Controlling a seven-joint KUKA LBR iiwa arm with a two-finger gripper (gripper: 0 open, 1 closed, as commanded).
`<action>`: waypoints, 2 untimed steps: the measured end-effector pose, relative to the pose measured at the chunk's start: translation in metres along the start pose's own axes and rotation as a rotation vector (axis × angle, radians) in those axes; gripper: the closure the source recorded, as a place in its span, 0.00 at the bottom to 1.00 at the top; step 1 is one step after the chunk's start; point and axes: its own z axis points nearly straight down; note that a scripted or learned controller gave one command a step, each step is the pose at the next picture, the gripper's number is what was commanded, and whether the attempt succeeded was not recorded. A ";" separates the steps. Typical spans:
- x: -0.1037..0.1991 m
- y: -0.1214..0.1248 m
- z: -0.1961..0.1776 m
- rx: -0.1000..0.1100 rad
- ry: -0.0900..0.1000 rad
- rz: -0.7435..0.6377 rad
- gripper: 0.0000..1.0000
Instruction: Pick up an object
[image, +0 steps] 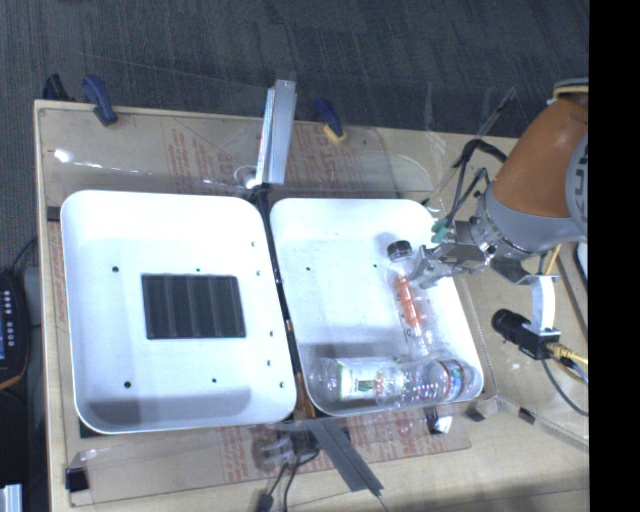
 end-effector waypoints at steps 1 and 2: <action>0.000 0.000 0.000 0.000 0.000 0.000 0.00; 0.015 -0.041 0.051 -0.003 -0.001 -0.178 0.00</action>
